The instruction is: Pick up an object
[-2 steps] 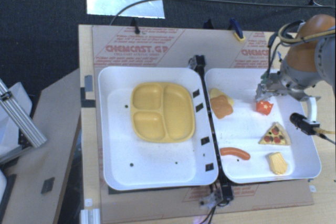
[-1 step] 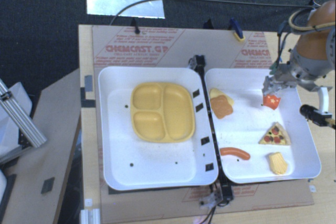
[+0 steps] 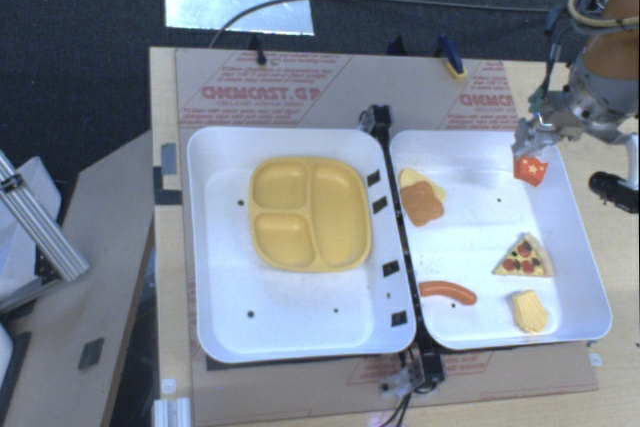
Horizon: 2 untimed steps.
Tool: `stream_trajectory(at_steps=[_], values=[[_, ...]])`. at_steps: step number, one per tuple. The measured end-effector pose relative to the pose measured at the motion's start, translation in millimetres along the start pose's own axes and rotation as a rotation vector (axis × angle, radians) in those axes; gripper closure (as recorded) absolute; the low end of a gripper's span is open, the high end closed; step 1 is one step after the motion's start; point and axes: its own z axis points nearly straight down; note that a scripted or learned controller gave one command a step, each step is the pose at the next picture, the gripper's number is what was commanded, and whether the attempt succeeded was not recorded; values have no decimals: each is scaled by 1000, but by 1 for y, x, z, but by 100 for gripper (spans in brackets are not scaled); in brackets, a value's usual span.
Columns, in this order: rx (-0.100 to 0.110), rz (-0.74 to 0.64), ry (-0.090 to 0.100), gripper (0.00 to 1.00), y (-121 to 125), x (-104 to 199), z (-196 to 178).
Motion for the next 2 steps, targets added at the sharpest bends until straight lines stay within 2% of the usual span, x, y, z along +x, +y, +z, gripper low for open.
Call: stream_trajectory(at_steps=[1, 2], values=[[-1, -1, 0, 100, 2, 0, -55], [7, -4, 3, 100, -3, 52, -39]])
